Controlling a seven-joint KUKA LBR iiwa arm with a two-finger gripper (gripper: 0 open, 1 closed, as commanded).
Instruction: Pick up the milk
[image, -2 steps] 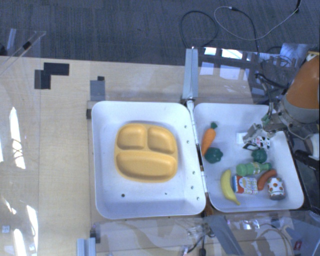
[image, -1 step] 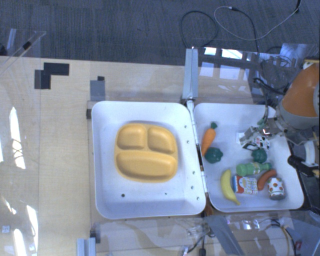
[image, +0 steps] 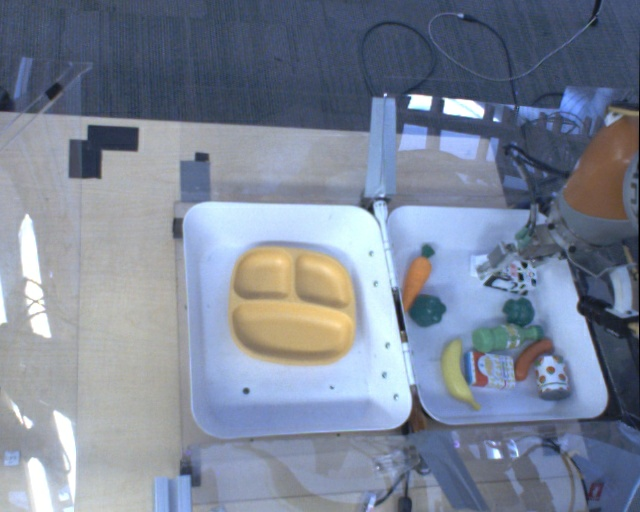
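The milk (image: 512, 273) is a small white carton with black cow patches, lying tilted in the upper part of the right bin (image: 590, 405). My gripper (image: 533, 243) hangs just above and to the right of it, right at the carton's upper edge. The grey arm with its orange band (image: 605, 185) comes in from the right and hides the bin's far right corner. I cannot make out whether the carton sits between the gripper's tips or only beside them.
The right bin also holds a carrot (image: 416, 278), two broccoli pieces (image: 428, 310), a banana (image: 457, 373), a red and white box (image: 490, 368), a sausage (image: 534, 356) and a spotted egg-shaped toy (image: 552, 375). A yellow divided plate (image: 293, 304) lies in the left bin (image: 210, 400).
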